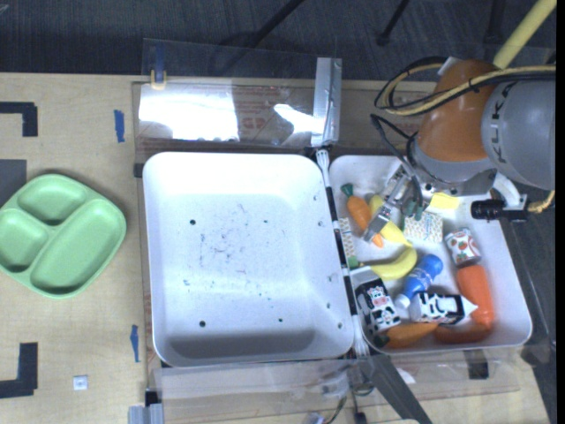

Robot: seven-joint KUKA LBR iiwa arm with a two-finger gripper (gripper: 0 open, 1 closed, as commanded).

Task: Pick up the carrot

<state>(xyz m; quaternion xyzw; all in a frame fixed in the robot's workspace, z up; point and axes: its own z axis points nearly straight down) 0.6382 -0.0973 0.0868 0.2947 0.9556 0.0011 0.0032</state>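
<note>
The carrot (357, 212), small and orange with a green top, lies in the upper left corner of the right bin (515, 276), close to the wall between the bins. My gripper (386, 216) reaches down from the upper right into that bin. It sits right beside the carrot's right side, over the top of a yellow banana (395, 256). I cannot make out whether anything is held.
The right bin is crowded: a blue bottle (422, 276), a black-and-white cow toy (439, 306), a big orange piece (475, 291), a red-and-white can (462, 246), another orange item (409, 332). The left bin (238, 254) is white. A green divided plate (57, 233) lies far left.
</note>
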